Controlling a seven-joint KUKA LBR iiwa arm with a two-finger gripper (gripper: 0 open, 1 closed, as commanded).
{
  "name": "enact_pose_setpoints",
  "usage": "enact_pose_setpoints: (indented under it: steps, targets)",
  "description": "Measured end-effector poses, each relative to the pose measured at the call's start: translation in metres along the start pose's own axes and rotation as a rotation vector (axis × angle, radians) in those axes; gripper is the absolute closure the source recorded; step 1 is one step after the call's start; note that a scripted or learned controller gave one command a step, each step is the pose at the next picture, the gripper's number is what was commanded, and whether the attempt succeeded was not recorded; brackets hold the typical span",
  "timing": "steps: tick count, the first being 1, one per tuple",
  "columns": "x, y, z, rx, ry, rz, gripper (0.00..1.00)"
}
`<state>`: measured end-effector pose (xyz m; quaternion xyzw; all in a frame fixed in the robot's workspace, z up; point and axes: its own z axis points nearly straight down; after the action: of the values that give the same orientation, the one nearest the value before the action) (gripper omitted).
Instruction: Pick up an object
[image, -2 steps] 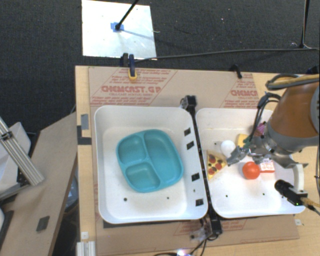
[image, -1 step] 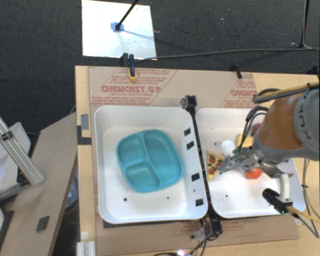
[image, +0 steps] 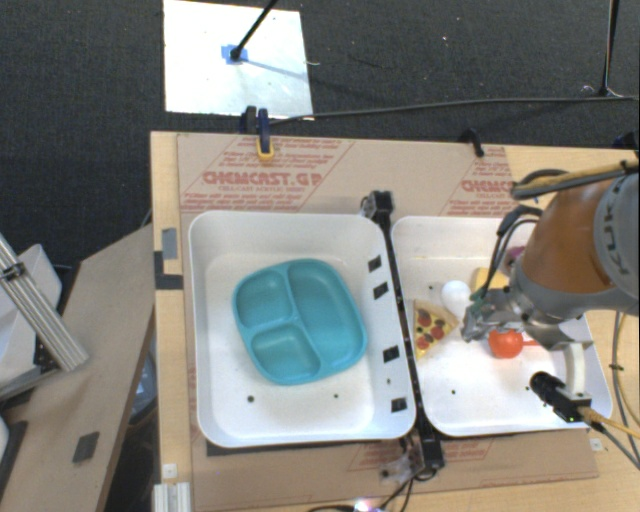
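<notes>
While the gripper (image: 478, 322) hangs low in the right bin (image: 450, 400), I can't tell how the jaws stand (wrist blocks them). Red-orange toy (image: 506, 343) lies just right of the jaws, pizza slice (image: 431, 326) just left, white ball (image: 456, 293) just above. Best bet: centre over one item, descend straight, avoid neighbours.
</notes>
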<state>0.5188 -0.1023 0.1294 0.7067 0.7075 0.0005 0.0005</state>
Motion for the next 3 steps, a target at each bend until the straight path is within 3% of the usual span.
enact_pose_setpoints:
  steps: [2, 3]
  targets:
    - [-0.01, 0.005, -0.097, -0.006, -0.002, -0.003, 1.0]
    - [0.042, 0.025, -0.108, -0.002, 0.001, -0.009, 1.0]
